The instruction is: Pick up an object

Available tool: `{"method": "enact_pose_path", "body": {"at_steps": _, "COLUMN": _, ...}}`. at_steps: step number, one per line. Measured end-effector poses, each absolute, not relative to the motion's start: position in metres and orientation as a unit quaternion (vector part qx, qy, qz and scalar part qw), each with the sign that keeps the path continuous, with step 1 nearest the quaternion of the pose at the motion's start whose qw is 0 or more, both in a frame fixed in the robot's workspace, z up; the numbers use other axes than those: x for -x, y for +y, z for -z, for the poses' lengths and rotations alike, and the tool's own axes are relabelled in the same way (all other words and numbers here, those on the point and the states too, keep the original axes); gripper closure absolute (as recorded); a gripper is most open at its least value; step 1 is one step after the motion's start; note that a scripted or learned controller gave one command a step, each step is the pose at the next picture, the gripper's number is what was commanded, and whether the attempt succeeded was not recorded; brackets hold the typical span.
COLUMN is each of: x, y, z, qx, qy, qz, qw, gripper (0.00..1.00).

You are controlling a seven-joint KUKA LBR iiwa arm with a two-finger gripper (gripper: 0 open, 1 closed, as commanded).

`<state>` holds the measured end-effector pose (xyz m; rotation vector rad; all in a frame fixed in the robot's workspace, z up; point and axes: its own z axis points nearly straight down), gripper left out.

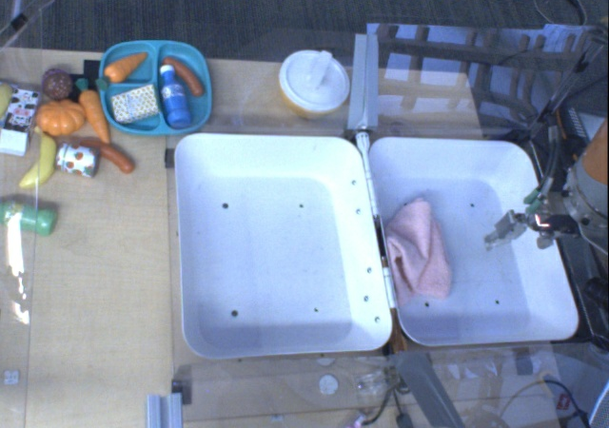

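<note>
Bench [105,321], right bin [476,169]: end effector [504,229] grip state unreadable, approach step; next, reach left to pink cloth [417,250].

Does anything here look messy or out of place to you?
Mostly the pink cloth: it lies crumpled against the left wall of the right bin rather than flat. Toy food is also scattered loosely on the bench beside the blue plate. Nothing looks spilled or broken.

Arm [582,190] enters from right edge of counter, orange band above wrist at frame edge. Gripper [504,229] low over right bin's right side, pointing left.
</note>
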<state>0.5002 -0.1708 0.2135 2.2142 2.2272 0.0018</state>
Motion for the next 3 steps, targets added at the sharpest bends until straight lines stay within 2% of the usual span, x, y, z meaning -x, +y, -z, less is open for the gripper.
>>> {"method": "enact_pose_path", "body": {"at_steps": 1, "x": -0.551, "y": -0.126, "z": -0.095, "qx": -0.727, "qy": 0.686, "qz": -0.0023, "qw": 0.003, "gripper": 0.00}}
{"method": "enact_pose_path", "body": {"at_steps": 2, "x": -0.577, "y": -0.085, "z": -0.091, "qx": -0.695, "qy": 0.719, "qz": -0.0050, "qw": 0.007, "gripper": 0.00}}
{"method": "enact_pose_path", "body": {"at_steps": 3, "x": -0.612, "y": -0.147, "z": -0.119, "qx": -0.652, "qy": 0.758, "qz": -0.0012, "qw": 0.002, "gripper": 0.00}}
